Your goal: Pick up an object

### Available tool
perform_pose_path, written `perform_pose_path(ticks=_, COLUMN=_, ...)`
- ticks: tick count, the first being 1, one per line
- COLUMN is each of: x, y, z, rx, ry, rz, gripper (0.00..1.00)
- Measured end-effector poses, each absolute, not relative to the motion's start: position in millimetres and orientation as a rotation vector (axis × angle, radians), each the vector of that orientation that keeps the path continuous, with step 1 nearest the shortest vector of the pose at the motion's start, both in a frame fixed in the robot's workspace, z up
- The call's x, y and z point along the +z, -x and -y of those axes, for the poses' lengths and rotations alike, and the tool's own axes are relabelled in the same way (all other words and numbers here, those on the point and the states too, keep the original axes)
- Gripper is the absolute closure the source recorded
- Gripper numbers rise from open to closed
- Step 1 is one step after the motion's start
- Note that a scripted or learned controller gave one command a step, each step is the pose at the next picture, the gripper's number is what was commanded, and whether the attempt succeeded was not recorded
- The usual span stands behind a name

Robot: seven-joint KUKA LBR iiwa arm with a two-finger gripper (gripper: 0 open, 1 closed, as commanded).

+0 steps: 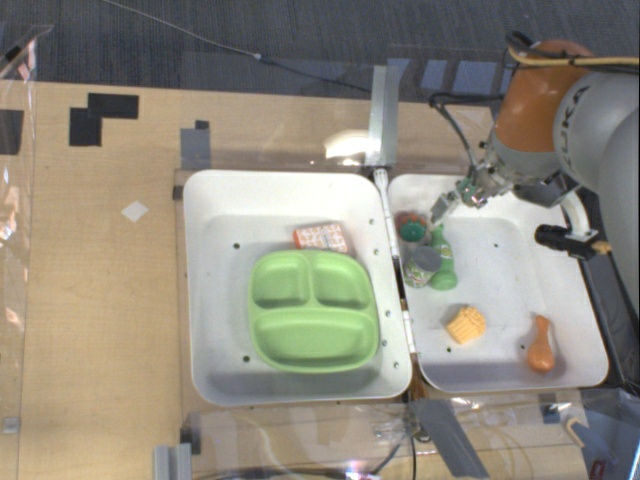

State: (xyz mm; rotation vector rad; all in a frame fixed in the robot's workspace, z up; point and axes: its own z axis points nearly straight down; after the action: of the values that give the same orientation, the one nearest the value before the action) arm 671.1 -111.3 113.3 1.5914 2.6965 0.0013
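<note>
My gripper reaches down into the back left part of the right bin, just above a cluster of small items. That cluster holds a round red and green piece and a green bottle-like object with a grey part, lying against the bin's left wall. The gripper's tip hangs close over the top of the green object; whether it touches is unclear. A yellow corn-like piece lies nearer the front. An orange pear-shaped object rests at the front right.
The left bin carries a green divided plate and a small red and white box behind it. A metal divider runs between the bins. The grey arm with its orange band fills the upper right.
</note>
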Motion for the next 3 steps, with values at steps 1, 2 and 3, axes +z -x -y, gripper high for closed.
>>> perform_pose_path(ticks=1, x=90.7, y=-656.5, z=101.1, rx=0.000, ry=-1.684, rz=-2.632, gripper=0.00)
perform_pose_path(ticks=2, x=91.8, y=-617.3, z=103.2, rx=0.009, ry=-1.730, rz=-2.604, gripper=0.00)
perform_pose_path(ticks=3, x=93.7, y=-545.3, z=96.5, rx=0.016, ry=-1.704, rz=-2.617, gripper=0.00)
